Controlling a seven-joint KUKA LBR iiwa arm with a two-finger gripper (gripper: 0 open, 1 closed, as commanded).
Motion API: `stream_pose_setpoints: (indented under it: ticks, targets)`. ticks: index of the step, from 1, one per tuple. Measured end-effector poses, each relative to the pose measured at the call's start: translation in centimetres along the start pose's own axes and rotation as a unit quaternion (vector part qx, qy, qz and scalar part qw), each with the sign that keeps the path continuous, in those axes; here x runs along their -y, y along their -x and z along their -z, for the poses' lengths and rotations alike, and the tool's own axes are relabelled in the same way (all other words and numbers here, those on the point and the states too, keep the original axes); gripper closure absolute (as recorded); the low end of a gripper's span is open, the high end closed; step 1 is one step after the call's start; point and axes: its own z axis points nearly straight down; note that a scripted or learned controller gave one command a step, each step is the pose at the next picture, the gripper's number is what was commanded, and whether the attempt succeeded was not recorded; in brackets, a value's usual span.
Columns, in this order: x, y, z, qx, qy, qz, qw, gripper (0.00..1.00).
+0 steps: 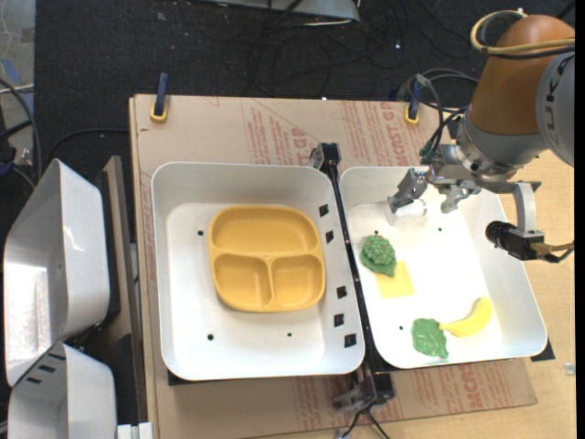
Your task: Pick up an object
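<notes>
Lying bent, a yellow banana (469, 319) touches green lettuce (429, 337).

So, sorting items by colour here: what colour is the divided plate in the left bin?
Yellow-orange all over, the divided plate shows plainly in the camera view.

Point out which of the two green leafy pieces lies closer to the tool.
The upper green leafy piece, touching the flat yellow slice; the other lies beside the banana.

Both bins (183, 273) white. Divided tray (268, 257) yellow-orange. Banana (470, 319) yellow; flat square (395, 282) pale yellow; leafy pieces at its 11 (378, 253) and 5 o'clock (429, 337) green.
</notes>
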Motion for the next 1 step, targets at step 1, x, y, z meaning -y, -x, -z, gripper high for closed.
stream_pose_setpoints:
  ticks: [1]
  targets:
    - [-0.23, 0.0, 0.61, 0.001, 0.006, 0.001, 1.0, 0.0]
